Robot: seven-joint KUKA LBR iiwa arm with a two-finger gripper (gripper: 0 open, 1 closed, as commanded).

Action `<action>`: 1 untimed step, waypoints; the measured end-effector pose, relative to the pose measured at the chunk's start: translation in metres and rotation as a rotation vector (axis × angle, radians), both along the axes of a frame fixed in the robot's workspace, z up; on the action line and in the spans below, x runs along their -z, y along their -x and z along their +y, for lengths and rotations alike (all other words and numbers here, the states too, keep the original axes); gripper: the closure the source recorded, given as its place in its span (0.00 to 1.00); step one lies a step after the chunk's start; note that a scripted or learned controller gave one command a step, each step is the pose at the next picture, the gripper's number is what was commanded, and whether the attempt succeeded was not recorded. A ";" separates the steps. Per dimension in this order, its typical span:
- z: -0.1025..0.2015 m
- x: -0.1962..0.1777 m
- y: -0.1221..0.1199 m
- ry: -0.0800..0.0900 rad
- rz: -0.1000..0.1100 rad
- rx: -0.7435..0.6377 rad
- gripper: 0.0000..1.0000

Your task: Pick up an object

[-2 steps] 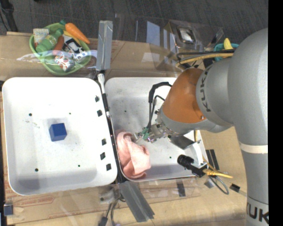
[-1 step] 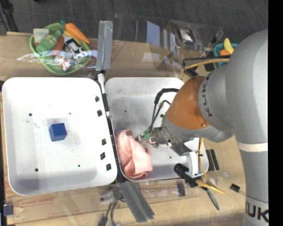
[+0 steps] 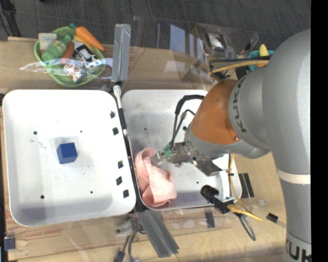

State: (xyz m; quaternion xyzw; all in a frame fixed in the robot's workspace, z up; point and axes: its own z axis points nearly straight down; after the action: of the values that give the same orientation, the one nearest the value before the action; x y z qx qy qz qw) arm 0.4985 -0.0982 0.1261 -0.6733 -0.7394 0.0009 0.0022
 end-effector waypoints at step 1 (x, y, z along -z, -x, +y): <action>0.002 0.033 0.001 0.002 -0.005 -0.143 0.00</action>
State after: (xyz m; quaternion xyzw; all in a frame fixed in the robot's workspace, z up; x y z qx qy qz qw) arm 0.4970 -0.0961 0.0929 -0.6188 -0.7855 0.0001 -0.0005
